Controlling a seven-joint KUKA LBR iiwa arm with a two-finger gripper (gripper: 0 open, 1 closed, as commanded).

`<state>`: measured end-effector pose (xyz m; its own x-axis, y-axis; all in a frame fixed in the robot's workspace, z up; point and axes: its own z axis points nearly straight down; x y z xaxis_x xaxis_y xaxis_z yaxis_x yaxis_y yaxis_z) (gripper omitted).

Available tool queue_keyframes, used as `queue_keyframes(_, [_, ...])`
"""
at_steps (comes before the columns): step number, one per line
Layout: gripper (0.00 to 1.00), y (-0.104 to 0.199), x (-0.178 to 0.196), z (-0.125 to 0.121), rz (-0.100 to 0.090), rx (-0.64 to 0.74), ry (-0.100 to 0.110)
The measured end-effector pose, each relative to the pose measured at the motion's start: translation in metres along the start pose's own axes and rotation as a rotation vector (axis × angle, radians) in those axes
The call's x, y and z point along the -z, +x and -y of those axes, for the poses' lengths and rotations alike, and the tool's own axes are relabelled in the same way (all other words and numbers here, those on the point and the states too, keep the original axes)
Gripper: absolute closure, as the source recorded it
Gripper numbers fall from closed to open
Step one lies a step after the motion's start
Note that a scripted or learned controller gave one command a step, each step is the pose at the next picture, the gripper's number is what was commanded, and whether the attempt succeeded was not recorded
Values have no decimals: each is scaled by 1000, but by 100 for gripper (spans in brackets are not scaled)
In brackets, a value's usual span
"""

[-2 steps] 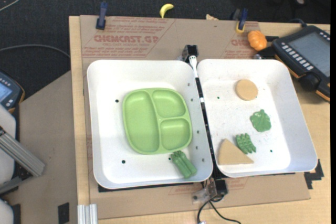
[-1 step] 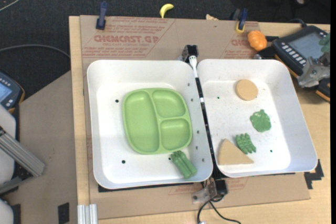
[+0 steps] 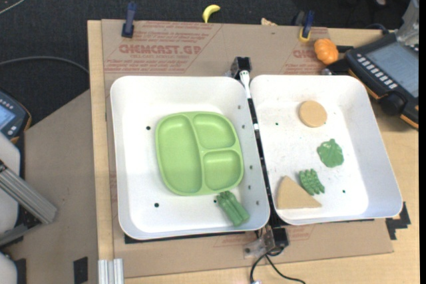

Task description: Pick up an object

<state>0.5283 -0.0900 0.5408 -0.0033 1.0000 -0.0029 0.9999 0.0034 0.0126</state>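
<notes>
With the arm coming in from the right, the right bin (image 3: pixel 353 93) is likely the nearer reach. All its pieces lie right of the green divided plate (image 3: pixel 198 153): a flat round tan biscuit (image 3: pixel 312 113) up-right of it, a knobbly green leafy lump (image 3: pixel 330 153) level with it, and a ridged green piece (image 3: pixel 310 181) touching a smooth tan wedge (image 3: pixel 296 195) down-right. Just beside the plate's lower right corner, a ribbed green stalk (image 3: pixel 233 208) lies with its long axis slanting down-right.
</notes>
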Motion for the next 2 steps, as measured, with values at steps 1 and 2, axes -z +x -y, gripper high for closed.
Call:
queue_keyframes(1, [100,34,-140,39,-5,-2,23])
queue_keyframes(2, [100,82,3,49,-4,4,-5])
